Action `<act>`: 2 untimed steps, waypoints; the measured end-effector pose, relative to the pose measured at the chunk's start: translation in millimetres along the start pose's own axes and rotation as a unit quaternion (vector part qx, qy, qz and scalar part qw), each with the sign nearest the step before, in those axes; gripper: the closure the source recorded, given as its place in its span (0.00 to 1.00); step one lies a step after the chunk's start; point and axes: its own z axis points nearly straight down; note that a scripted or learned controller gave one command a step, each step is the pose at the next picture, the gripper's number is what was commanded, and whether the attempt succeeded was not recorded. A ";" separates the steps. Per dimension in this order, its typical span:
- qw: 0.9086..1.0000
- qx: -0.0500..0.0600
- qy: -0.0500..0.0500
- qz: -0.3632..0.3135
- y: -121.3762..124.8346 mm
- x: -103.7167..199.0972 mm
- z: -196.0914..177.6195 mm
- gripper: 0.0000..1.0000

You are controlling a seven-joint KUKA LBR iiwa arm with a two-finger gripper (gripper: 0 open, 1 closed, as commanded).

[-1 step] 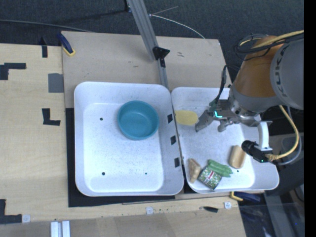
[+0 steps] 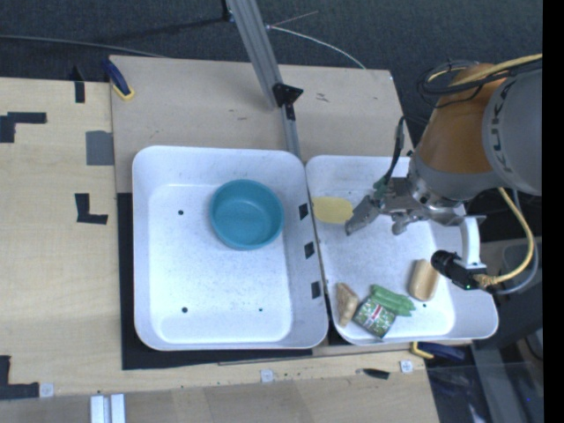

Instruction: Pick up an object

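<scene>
My gripper (image 2: 381,220) hangs over the middle of the right bin (image 2: 397,170), its two grey fingers spread open with nothing between them. A flat yellow piece (image 2: 332,210) lies just left of the left fingertip, near the bin's left wall. Lower in the same bin lie a tan wedge (image 2: 345,303), a green packet with a red label (image 2: 380,310) and a tan block (image 2: 423,280). A blue bowl (image 2: 247,213) sits upright in the left bin (image 2: 176,263).
A slanted metal pole (image 2: 260,51) runs down to the gap between the bins. Black cable and a small black fitting (image 2: 449,267) hang off the wrist over the right bin's right side. Black clips (image 2: 310,250) sit along the divide.
</scene>
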 end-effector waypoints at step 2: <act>1.000 0.001 -0.001 0.000 -7.3 1.6 98.1 0.00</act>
